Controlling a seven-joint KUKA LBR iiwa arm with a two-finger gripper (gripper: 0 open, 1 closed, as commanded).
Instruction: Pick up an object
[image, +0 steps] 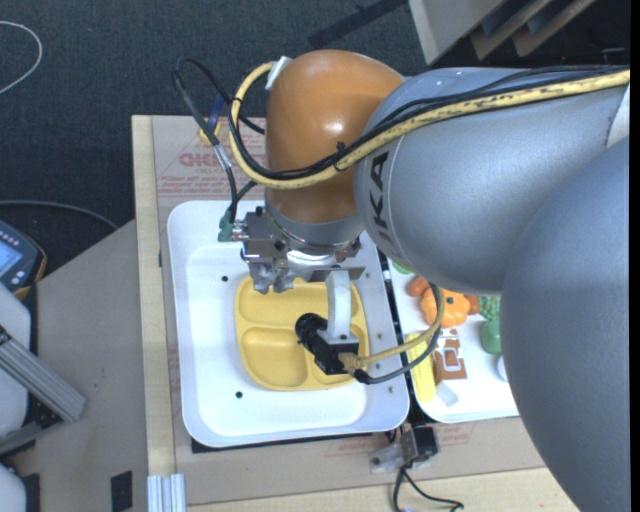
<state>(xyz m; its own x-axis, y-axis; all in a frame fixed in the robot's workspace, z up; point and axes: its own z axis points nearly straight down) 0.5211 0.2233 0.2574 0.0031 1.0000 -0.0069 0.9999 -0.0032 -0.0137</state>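
A yellow divided tray (268, 352) lies in the left white bin (205, 330), towards its right side. My gripper (268, 276) hangs low over the tray's far edge, under the orange band of the wrist. The wrist and its mount hide the tray's far right part. Nothing shows between the gripper and the tray.
The right bin (470, 405) is mostly hidden by the grey arm. In it I see an orange object (452, 306), a green object (490, 335) and a white card with orange print (450, 362). The bench's cardboard surface (150, 200) surrounds the bins.
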